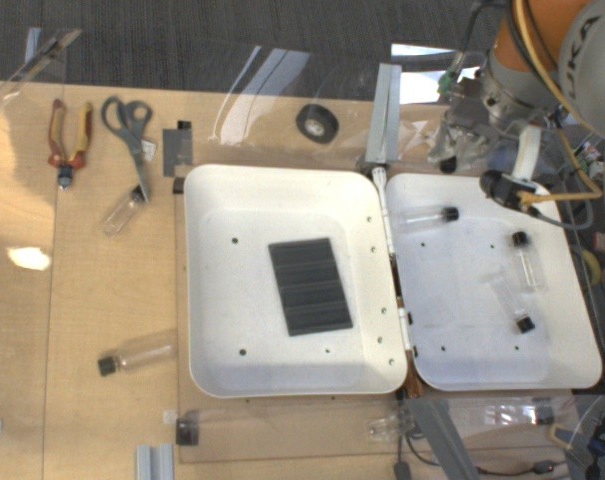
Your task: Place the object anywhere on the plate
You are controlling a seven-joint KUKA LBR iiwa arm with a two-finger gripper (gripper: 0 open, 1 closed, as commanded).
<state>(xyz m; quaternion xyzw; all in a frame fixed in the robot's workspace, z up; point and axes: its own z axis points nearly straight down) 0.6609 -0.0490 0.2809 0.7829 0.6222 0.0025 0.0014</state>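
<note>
Two white bins sit side by side on the tabletop [82, 268]. The left bin [212, 208] has a dark ridged plate [310, 286] lying flat in its middle. The right bin [462, 348] holds see-through tubes with black caps. One tube [425, 215] lies near the top left. Another tube [523, 260] lies toward the right, and it is very hard to see against the white.

The arm [572, 28] is cut off by the top right corner. Its end effector [460, 133] hangs above the back edge of the right bin. It looks blurry and messy, so I cannot tell how wide it is or if it has anything.

Scissors [132, 133], pliers [67, 143] and a tape roll [317, 123] lie on the tabletop.
</note>
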